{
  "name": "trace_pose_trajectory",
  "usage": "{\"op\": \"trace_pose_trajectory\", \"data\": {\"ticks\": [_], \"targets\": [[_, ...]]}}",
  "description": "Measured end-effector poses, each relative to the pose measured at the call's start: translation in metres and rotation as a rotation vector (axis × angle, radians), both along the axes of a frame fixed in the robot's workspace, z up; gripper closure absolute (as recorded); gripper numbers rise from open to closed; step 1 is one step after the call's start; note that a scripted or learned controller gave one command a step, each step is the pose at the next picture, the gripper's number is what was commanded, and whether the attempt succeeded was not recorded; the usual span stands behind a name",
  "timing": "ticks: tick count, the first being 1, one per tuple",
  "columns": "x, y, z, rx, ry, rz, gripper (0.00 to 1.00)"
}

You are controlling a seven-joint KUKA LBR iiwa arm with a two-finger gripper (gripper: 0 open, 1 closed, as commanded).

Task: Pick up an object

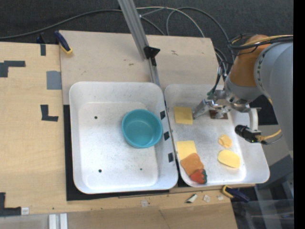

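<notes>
My gripper (210, 109) hangs low over the back part of the right bin (252, 175), just right of a pale yellow square piece (183, 115). Nothing shows as held in it. Toward the front of that bin lie a second yellow square (185, 147), an orange block (191, 162) and a red piece with a green tip (199, 177). A small yellow lump (225, 140) and a larger yellow lump (229, 159) rest at the bin's right side. A blue bowl (141, 128) stands upright in the left bin (86, 99).
A slanted metal pole (136, 23) runs down from the back to the gap between the bins. Cables (190, 14) loop behind the right bin. The grey arm with its orange band (248, 66) fills the space right of that bin.
</notes>
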State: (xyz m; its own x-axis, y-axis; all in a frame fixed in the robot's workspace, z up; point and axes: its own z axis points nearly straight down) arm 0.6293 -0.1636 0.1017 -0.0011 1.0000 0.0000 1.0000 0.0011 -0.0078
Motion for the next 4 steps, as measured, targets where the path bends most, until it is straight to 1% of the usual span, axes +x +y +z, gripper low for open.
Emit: {"op": "trace_pose_trajectory", "data": {"ticks": [1, 2, 3, 4], "targets": [[0.002, 0.001, 0.014, 0.0, -0.005, 0.002, 1.0], [0.011, -0.001, 0.061, -0.001, -0.012, 0.001, 1.0], [0.011, -0.005, 0.124, -0.002, -0.013, 0.0, 1.0], [0.011, -0.005, 0.138, 0.0, -0.009, 0.0, 1.0]]}}
